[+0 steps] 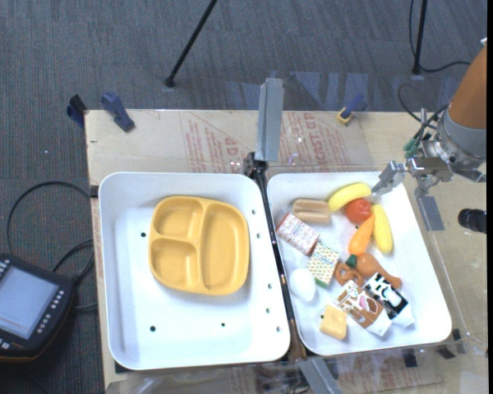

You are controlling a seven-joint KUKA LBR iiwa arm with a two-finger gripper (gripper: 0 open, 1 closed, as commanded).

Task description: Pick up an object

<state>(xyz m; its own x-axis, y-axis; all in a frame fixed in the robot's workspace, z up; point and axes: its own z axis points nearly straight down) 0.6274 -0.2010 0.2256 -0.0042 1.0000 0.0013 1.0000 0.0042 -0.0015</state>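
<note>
The right bin (pixel 423 257) holds several toy foods. Among them are a yellow banana (pixel 349 194), a second banana (pixel 382 229), a red tomato (pixel 358 210), an orange carrot (pixel 361 236), a bun (pixel 311 211), a pink box (pixel 297 233), a white egg (pixel 302 284) and a cheese wedge (pixel 334 322). My gripper (pixel 409 194) hovers over the bin's far right corner, just right of the bananas. It is open, with nothing between its fingers.
A yellow divided plate (pixel 200 245) lies in the left bin (pixel 123 302). A grey upright post (pixel 270 121) stands behind the seam between the bins. A tablet-like pendant (pixel 20 302) lies on the floor at the left. Tripod legs cross the floor beyond the bench.
</note>
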